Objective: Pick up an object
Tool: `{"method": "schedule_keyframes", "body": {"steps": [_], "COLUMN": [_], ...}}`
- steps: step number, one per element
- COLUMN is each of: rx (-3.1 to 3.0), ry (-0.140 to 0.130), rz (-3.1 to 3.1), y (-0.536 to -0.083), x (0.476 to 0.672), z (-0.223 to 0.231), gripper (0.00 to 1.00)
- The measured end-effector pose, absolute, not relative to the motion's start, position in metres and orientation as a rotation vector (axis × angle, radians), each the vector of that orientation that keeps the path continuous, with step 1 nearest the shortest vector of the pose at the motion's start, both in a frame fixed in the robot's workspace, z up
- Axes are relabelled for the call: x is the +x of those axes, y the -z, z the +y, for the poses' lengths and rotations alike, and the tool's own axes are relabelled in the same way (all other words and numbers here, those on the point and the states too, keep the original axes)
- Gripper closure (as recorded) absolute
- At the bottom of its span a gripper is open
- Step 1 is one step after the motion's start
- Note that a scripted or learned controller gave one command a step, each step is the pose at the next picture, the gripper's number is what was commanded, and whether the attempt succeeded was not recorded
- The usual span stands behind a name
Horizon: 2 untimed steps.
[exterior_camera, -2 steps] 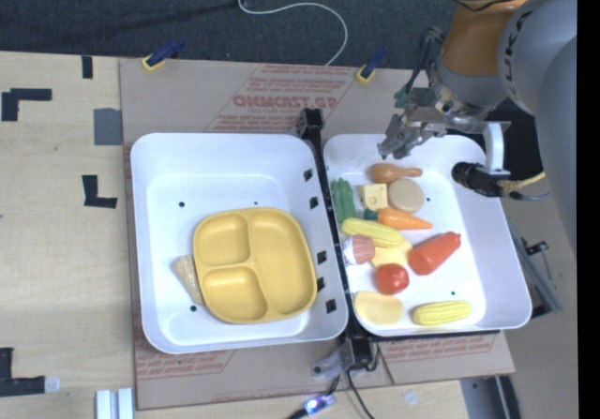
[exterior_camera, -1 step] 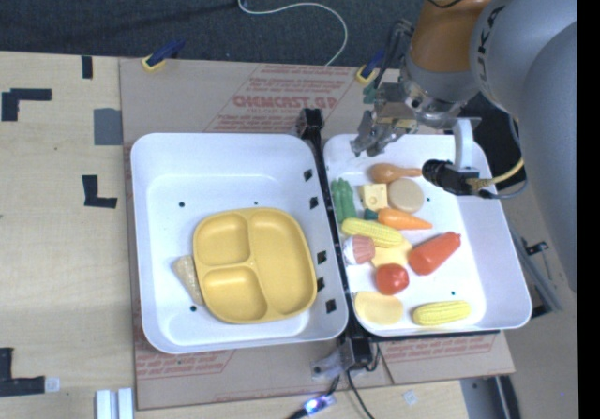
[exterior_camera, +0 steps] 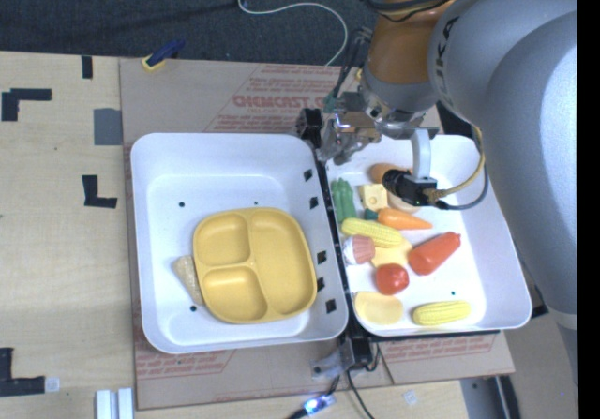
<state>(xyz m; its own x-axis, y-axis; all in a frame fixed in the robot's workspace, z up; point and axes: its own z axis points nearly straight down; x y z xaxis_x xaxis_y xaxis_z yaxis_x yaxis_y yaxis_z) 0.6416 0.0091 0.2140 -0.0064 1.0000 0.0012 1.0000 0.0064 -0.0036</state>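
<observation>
My gripper point(exterior_camera: 339, 141) hangs over the back left corner of the right bin point(exterior_camera: 487, 248), close to the wall shared with the left bin. Just in front of it in the right bin lie a green vegetable point(exterior_camera: 343, 195), a small yellow piece point(exterior_camera: 375, 197), a brown round piece point(exterior_camera: 381, 172), an orange carrot point(exterior_camera: 404, 218), a corn cob point(exterior_camera: 375, 232), a red pepper point(exterior_camera: 434, 252), a red tomato point(exterior_camera: 391, 277), a pale yellow slice point(exterior_camera: 379, 307) and a second corn cob point(exterior_camera: 441, 313). I see nothing between the fingers.
The left bin point(exterior_camera: 159, 220) holds a yellow divided plate point(exterior_camera: 253, 263) with a tan piece point(exterior_camera: 187, 272) tucked beside its left edge. A black cable point(exterior_camera: 441, 192) loops over the back of the right bin. The arm's grey body covers the right side.
</observation>
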Motion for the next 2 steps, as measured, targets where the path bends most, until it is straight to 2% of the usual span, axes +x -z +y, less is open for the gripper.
{"method": "schedule_keyframes", "body": {"steps": [1, 2], "rx": [-2.218, -2.219], "ry": [0.000, -0.006], "rz": [-2.225, -2.221], "y": [-0.232, -0.216], "x": [0.648, 0.642], "z": [0.021, 0.012], "gripper": [1.00, 1.00]}}
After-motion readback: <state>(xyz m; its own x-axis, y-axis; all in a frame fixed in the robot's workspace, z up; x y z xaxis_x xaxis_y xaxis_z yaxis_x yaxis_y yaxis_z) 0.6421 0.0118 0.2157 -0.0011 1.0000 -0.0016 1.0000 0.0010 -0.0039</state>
